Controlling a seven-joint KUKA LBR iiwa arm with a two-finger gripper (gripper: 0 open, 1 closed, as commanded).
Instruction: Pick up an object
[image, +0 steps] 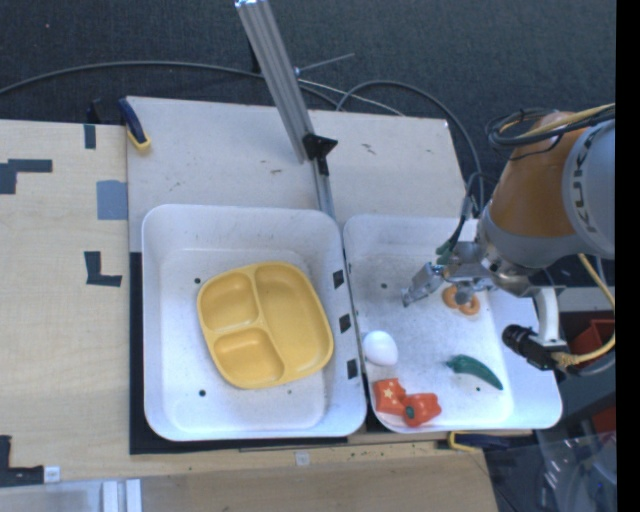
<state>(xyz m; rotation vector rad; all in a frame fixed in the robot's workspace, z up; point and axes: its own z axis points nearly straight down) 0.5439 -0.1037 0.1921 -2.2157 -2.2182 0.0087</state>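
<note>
In the right bin (400, 235) lie a white egg (380, 348), a red and orange toy (405, 401), a green pepper (474, 371) and a small orange ring (464, 298). My gripper (428, 284) hangs low over the middle of that bin, just left of the orange ring, which the wrist partly covers. Nothing shows between the gripper and the bin floor. The egg lies below and left of the gripper, well apart from it.
The left bin (160, 300) holds a yellow divided plate (264, 324). A grey metal rail (285, 85) slants in from the top to the wall between the bins. Cables loop behind the right bin, and the arm's grey and orange body (545, 200) stands over its right side.
</note>
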